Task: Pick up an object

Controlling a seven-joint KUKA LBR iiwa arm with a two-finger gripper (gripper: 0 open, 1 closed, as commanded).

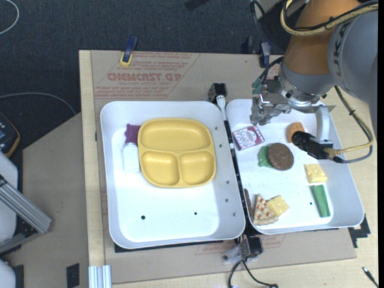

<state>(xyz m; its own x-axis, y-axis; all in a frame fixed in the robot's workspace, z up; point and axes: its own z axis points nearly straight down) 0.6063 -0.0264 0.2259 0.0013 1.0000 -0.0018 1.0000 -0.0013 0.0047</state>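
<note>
Up in the right bin's (354,206) top corner, the gripper (262,114) hangs just above a pink packet (247,137); can't tell if it's open or closed. Burger patty (280,156), cheese (315,173), pizza slice (262,209) lie nearby. Left bin (120,221) has a yellow tray (177,152).

Single fixed camera above bench (90,161), angled down, both bins in frame, arm (327,35) entering right.
</note>
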